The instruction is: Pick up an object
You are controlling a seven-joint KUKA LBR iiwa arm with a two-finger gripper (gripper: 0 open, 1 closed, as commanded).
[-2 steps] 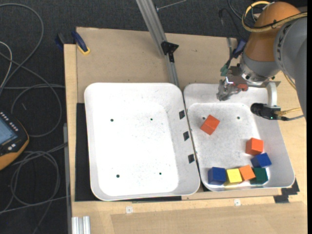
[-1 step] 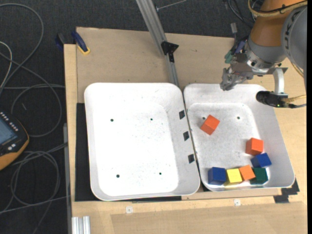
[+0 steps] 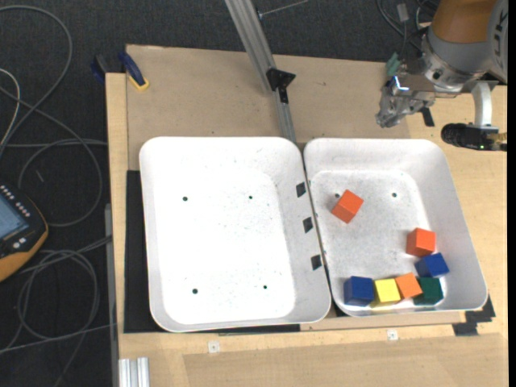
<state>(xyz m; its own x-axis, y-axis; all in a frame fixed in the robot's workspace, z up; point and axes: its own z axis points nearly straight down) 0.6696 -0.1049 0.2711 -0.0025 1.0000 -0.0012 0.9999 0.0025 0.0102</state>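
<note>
Lone orange cube (image 3: 347, 205): my pick; it lies in the right bin (image 3: 451, 185), below my gripper (image 3: 393, 107) and a little to its left, well apart from everything else, turned cornerwise to the bin walls
How it should handle: I judge it light, stiff and small, with flat faces; probably a wood or plastic block, not fragile, perhaps a bit slick
Where to take hold: across two opposite flat side faces, with my wrist turned to match its rotation; a corner grip would likely squirt it out
Other cubes: a second orange cube (image 3: 421, 241), a blue cube (image 3: 434, 264), then a row of blue, yellow, orange and green against the near wall, far below me; crowded and touching, so harder to get around
Left bin (image 3: 161, 216): well off to my left
My gripper: above the bench beyond the right bin's far rim, holding nothing; I cannot tell its state
</note>
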